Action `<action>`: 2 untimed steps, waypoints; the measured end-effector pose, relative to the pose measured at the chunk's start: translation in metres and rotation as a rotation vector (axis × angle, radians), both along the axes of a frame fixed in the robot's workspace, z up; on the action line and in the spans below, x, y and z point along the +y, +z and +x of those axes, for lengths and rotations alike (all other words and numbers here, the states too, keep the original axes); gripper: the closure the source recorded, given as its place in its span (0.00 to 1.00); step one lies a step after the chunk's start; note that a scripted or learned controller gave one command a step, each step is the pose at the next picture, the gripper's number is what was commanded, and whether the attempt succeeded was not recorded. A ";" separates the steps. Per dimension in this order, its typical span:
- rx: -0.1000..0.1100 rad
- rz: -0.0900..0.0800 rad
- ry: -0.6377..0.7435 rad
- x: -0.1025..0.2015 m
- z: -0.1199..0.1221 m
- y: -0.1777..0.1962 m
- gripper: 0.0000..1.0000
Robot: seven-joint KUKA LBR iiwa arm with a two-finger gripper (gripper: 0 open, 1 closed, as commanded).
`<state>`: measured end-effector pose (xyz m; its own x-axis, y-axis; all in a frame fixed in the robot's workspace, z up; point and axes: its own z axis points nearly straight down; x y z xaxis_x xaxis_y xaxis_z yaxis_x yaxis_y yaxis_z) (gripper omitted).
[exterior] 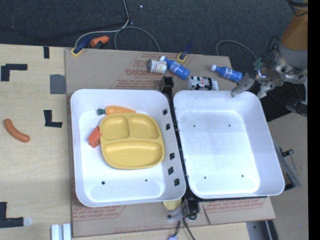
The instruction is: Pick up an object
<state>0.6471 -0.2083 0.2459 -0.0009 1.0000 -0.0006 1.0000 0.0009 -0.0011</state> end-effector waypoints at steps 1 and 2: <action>-0.001 0.001 0.000 0.034 -0.046 -0.152 0.00; 0.000 0.001 -0.002 0.063 -0.167 -0.157 0.00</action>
